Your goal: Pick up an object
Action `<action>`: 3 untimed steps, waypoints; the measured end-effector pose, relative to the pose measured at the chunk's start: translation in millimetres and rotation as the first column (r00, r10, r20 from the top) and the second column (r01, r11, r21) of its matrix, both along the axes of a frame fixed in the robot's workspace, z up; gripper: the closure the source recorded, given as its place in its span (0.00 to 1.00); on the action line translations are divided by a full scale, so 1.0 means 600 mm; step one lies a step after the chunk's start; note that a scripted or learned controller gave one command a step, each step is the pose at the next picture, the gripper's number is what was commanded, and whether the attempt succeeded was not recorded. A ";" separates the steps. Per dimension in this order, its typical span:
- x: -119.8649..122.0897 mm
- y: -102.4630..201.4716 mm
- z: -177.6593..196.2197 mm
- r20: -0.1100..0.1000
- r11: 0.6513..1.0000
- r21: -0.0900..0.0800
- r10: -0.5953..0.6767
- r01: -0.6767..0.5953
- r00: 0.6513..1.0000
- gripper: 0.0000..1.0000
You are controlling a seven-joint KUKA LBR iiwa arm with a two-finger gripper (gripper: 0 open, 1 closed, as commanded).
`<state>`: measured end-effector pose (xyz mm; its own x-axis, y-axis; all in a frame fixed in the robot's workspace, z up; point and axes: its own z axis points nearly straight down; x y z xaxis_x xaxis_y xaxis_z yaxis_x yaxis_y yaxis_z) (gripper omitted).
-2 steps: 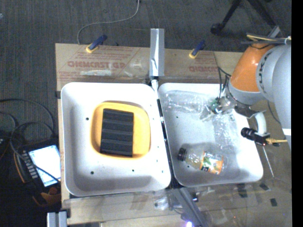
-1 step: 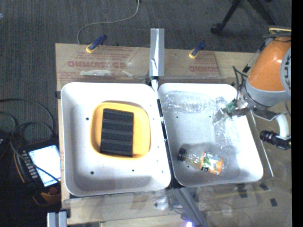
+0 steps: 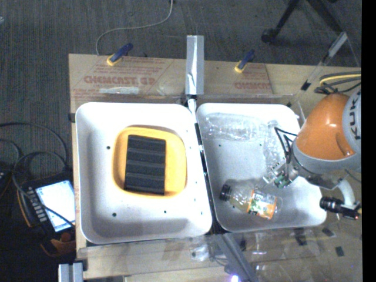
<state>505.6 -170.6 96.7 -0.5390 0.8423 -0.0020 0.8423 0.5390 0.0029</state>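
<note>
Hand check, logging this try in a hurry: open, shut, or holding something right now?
Hand: cannot be told; the arm's orange band hides its tip, low in the right bin beside the bottle.

The grey arm [image 3: 332, 157] is being reached in from the right, its orange band turned upward; the gripper [image 3: 281, 177] is being held low, pointed leftward, partly hidden beneath the wrist

Overhead slanted view of both bins [image 3: 88, 122]
</note>
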 end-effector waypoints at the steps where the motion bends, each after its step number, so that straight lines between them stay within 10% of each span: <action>1: -0.008 -0.076 0.177 -0.001 0.998 -0.002 -0.069 0.069 0.998 0.00; 2: 0.003 0.057 -0.007 0.010 0.995 -0.005 0.095 -0.095 0.995 0.00; 3: -0.020 0.017 0.018 -0.004 0.966 -0.001 -0.257 0.257 0.966 0.00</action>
<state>493.8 -160.1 107.7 -0.3042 0.9526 -0.0006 0.9526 0.3042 -0.0006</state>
